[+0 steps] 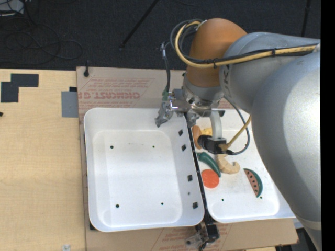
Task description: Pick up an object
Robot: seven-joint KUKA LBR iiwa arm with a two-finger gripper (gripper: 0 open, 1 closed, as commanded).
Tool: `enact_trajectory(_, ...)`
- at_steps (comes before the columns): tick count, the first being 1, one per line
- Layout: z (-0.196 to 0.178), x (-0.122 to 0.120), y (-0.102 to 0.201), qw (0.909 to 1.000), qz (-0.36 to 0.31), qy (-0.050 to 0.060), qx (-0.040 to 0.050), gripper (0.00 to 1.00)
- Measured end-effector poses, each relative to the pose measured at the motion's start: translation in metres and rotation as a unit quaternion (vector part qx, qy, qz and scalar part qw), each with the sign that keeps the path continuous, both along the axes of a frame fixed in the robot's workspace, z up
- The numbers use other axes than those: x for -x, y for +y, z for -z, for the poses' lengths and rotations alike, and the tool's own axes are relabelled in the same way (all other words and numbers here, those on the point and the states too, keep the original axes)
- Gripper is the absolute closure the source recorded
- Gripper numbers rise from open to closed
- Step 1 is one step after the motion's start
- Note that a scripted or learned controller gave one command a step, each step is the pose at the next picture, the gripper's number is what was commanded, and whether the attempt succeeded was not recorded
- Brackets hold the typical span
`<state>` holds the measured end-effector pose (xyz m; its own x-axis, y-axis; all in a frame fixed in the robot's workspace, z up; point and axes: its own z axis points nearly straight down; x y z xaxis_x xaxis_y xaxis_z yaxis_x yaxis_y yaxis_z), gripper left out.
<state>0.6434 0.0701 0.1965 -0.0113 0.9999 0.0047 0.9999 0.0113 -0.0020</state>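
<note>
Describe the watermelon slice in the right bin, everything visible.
The watermelon slice is a small curved wedge that looks like a plastic toy: red flesh with dark seed spots and a green rind along its outer curve. It lies flat on the floor of the right bin, toward its right side, apart from the other items and touching none.

Below me I count two white bins: one (104, 140) at nine o'clock, one (246, 205) at three. In the three o'clock bin I count four loose things: one watermelon slice (254, 182), one red-orange round piece (210, 179), one green strip (209, 163), one beige curved piece (229, 166). One more orange piece (197, 136) sits at twelve o'clock of them, partly hidden.
</note>
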Motion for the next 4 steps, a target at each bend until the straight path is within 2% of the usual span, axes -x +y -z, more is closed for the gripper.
enact_trajectory(1,-0.051,-0.001,0.039,1.0000,0.003,-0.002,0.0012,0.00)
enact_trajectory(2,-0.208,-0.002,0.044,0.9999,0.004,-0.009,0.0008,0.00)
enact_trajectory(3,-0.206,0.000,0.046,1.0000,0.000,0.002,0.0038,1.00)
enact_trajectory(4,-0.314,-0.001,0.083,1.0000,0.003,-0.005,0.0011,1.00)
